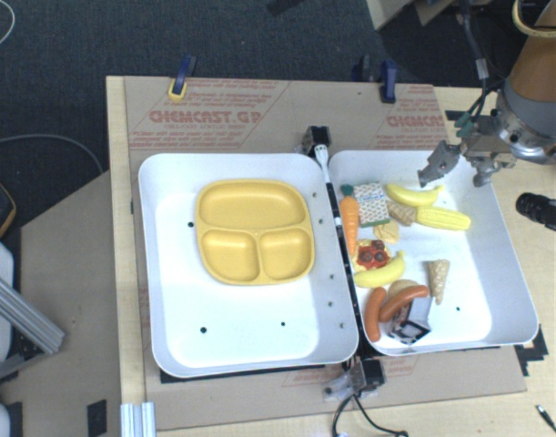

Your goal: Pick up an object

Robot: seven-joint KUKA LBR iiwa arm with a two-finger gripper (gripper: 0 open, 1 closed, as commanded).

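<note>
Hand open and empty above the right bin's far edge, banana just below it, corn cob beside banana, carrot left of banana, yellow divided tray farther left.

Overhead slanted view of both bins
</note>
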